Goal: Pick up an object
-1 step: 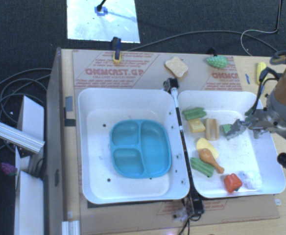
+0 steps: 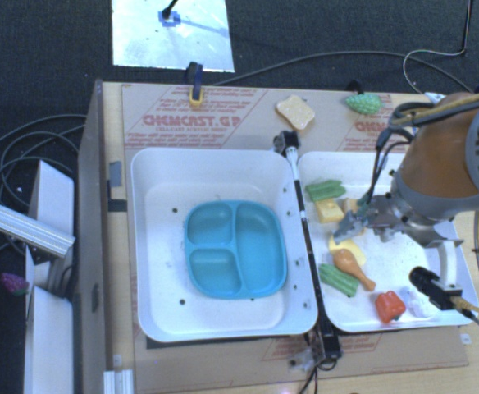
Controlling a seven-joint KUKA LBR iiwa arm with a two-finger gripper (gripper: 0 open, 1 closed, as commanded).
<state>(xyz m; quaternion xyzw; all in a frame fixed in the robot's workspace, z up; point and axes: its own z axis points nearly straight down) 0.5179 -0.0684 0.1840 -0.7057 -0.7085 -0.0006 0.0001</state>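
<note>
The grey arm point(image 2: 444, 167) reaches in from the right and bends down over the right bin point(image 2: 461, 318), its broad orange band sitting above the wrist and covering much of that bin's far right side. Below the band the wrist angles left and downward, ending in the gripper point(image 2: 353, 226), which hangs low over the middle of the right bin, just beside a yellow block point(image 2: 330, 212) and right above a pale yellow piece point(image 2: 344, 241). Whether its claw is spread or pressed together cannot be told from this slanted view, and nothing can be seen pinched in it. The things to pick lie in the right bin: a green bean pod point(image 2: 325, 190) near the far left corner, the yellow block touching it on the near side, a toy drumstick point(image 2: 353, 264) near the middle, a second green pod point(image 2: 337, 279) just beside it toward the near edge, and a red piece point(image 2: 390, 305) at the near side. The left bin point(image 2: 157, 179) holds a blue divided plate point(image 2: 235, 249). On the board behind the bins rest a slice of toy bread point(image 2: 295, 112) and a green knobbly toy point(image 2: 364, 103), well apart from the gripper.
</note>
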